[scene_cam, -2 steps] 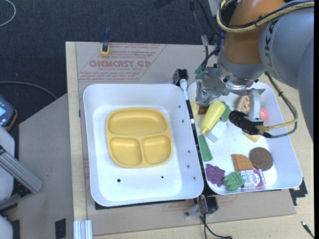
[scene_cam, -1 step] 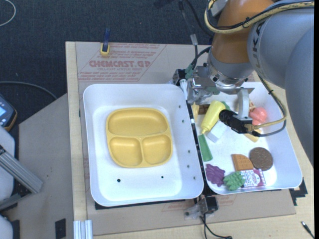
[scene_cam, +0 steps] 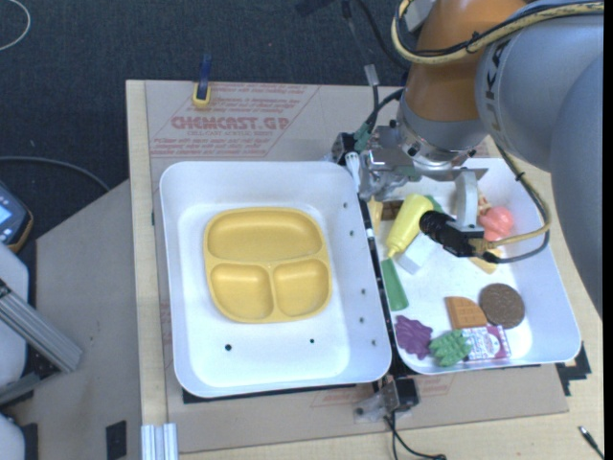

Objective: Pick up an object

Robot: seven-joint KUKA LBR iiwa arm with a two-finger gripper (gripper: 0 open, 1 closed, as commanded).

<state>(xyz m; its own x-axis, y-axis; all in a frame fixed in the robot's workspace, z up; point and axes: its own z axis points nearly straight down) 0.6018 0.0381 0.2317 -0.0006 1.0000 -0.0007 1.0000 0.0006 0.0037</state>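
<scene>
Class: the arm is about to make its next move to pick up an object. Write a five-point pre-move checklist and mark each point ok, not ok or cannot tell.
1. Gripper is over the right bin, where the loose objects lie: ok.
2. A target is near: the yellow banana-shaped toy lies just below the gripper: ok.
3. Nothing is held already: cannot tell.
4. Target is apart from its neighbours: the green stick lies right at its lower end, and contact is unclear: cannot tell.
5. The yellow divided tray in the left bin is away from the arm: ok.
</scene>
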